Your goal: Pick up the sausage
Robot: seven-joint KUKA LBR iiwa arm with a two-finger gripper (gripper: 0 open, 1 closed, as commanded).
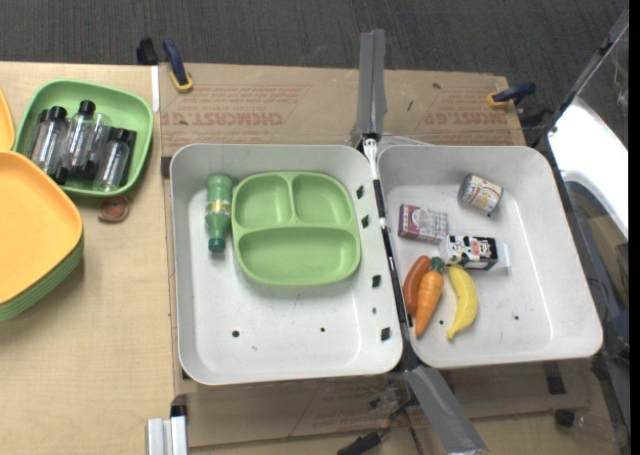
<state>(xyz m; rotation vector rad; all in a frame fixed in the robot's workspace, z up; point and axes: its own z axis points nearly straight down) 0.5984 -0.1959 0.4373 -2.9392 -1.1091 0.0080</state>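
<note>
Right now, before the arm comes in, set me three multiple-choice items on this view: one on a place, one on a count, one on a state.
1. Where is the reddish-brown sausage?
A. In the right white bin, by its left wall, beside the orange carrot
B. In the other bin
C. Outside both bins

2. How many compartments has the green divided plastic plate?
A. Two
B. Three
C. Four

3. How is the green plastic bottle placed?
A. Standing on the plate
B. Lying on its side beside the plate
C. Held between fingers

Answers:
1 A, since the sausage lies along the carrot next to that wall.
2 B, since two small sections sit above one wide one.
3 B, since its length runs along the plate's left edge on the bin floor.
</note>
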